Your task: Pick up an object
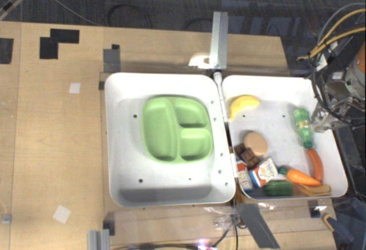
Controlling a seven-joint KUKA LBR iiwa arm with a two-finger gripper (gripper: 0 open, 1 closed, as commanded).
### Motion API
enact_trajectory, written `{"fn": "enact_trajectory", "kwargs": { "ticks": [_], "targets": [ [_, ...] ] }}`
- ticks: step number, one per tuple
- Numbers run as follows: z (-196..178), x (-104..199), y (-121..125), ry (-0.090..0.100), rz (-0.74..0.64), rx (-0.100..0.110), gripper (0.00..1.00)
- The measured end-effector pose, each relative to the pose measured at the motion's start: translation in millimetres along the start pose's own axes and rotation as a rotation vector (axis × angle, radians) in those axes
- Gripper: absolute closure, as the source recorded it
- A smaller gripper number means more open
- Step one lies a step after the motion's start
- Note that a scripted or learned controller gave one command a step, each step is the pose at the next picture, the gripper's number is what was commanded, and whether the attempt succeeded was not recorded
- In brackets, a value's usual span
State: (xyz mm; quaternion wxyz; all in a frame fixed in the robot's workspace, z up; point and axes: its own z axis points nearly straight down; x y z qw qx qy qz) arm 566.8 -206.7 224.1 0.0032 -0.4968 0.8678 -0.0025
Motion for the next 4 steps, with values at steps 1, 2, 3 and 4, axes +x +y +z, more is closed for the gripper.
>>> {"fn": "enact_trajectory", "kwargs": {
  "ticks": [1, 2, 3, 4],
  "targets": [
    [-13, -4, -2, -0.006, -0.002, 0.009, 1.00],
    [-26, -6, -4, -0.011, -0.001, 0.018, 1.00],
    [-2, 16, 30, 0.000, -0.202, -0.001, 1.00],
    [-15, -42, 48, -0.003, -0.277, 0.001, 1.00]
  ]
}}
